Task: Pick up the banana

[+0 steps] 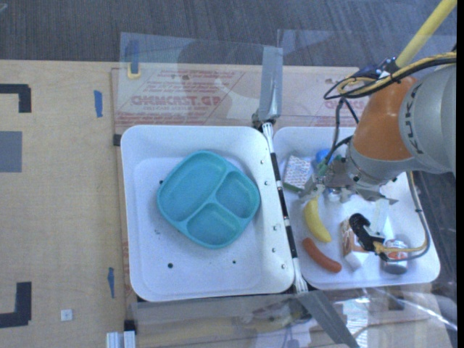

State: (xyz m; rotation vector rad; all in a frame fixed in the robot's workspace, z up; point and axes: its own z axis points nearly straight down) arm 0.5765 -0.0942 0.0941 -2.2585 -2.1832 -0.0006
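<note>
The yellow banana [316,220] lies in the right bin [424,267], near its left wall, running from upper left to lower right. My gripper [327,190] hangs at the banana's upper end, just above and to the right of its tip, under the grey and orange arm that reaches in from the right. The banana rests on the bin floor and its whole length shows below the gripper.
A red sausage [321,255] lies just below the banana. A white patterned packet [296,171] and a blue item [321,156] sit at the bin's upper left. A brown and white object [357,238] and a small can [395,256] lie to the right. The left bin [145,267] holds a teal divided plate [209,199].
</note>
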